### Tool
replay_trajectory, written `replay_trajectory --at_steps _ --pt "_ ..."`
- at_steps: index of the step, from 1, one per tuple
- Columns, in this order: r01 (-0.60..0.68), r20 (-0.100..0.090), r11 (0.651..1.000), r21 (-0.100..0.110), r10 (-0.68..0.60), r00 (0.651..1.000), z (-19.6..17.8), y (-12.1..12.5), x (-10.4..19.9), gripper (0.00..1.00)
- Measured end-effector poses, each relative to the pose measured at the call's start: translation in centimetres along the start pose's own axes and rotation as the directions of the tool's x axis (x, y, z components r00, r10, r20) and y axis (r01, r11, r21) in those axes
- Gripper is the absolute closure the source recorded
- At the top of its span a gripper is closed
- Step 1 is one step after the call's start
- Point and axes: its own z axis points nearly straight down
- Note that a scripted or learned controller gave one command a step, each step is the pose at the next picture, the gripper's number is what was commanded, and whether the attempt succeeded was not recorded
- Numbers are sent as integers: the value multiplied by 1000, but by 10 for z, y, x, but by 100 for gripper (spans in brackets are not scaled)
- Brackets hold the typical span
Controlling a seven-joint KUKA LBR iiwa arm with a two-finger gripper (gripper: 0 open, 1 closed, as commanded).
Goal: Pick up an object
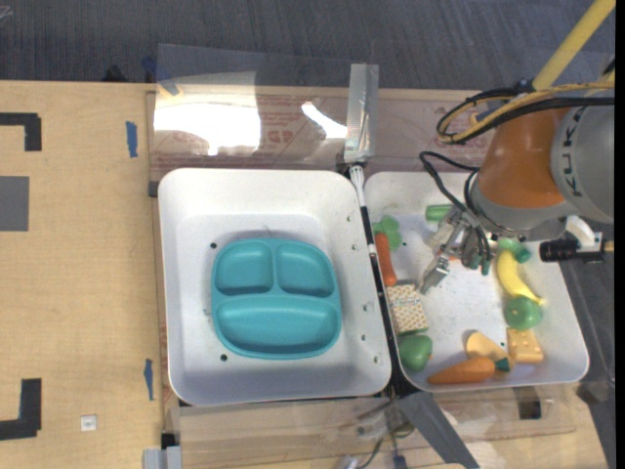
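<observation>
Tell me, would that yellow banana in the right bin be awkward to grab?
Probably somewhat. The banana looks like smooth, glossy toy plastic, so it may slip between the fingers. Its curved, rounded body could pivot or roll when nudged. It seems rigid and light for its size, so lifting should need little force.

Seen from above, your wooden bench [78, 262] carried two shallow white bins side by side. In the left bin [176, 262] a teal divided tray [276, 296] lay flat at the middle, its two small compartments toward the far side and its one long compartment toward the near side. The right bin [459, 311] touched it along a dark seam. Behind both, a clear plastic sheet [254, 115] caught glare beside a grey upright strip [361, 110]. Blue tape [131, 138] and black corner marks [27, 130] dotted the bench at your left. Grey carpet [293, 8] lay beyond, crossed at upper right by a yellow pole [581, 27].
</observation>
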Motion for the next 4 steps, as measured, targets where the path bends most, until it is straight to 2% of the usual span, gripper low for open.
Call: replay_trajectory --at_steps 1,2,3,4 --pt "182 -4 983 -2 -182 983 3 -94 -73 0" --pt "176 -3 984 -6 -176 984 1 -40 -24 0" --pt "193 -3 981 -3 -193 981 0 -88 1 0" --pt "195 11 981 -3 -195 981 -13 -86 -2 100"
